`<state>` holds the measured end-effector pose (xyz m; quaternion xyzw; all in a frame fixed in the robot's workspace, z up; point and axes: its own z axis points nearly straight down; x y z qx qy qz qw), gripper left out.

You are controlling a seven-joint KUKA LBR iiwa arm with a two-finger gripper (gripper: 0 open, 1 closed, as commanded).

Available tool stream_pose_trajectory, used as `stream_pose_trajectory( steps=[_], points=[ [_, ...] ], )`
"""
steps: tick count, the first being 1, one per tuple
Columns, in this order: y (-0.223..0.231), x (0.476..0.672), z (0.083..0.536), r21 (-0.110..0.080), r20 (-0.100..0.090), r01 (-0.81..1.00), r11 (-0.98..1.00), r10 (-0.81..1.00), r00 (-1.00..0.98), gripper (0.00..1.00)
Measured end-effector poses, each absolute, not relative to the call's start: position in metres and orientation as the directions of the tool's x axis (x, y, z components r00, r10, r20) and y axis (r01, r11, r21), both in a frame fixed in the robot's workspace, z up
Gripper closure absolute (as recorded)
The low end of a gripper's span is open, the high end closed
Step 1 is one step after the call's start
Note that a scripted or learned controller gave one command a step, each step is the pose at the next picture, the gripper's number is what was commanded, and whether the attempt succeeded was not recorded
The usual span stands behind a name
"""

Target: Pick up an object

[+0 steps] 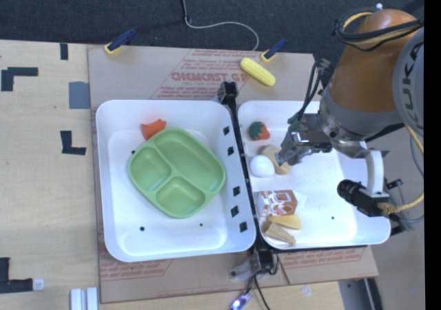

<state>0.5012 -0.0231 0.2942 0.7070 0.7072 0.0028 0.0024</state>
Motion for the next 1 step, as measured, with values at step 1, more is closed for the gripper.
stream_pose_trajectory(
  steps=[1],
  points=[
    [0.0749,0.4842,0.3964,0.009,0.005,1.0,0.013,1.0,-0.013,1.0]
  ],
)
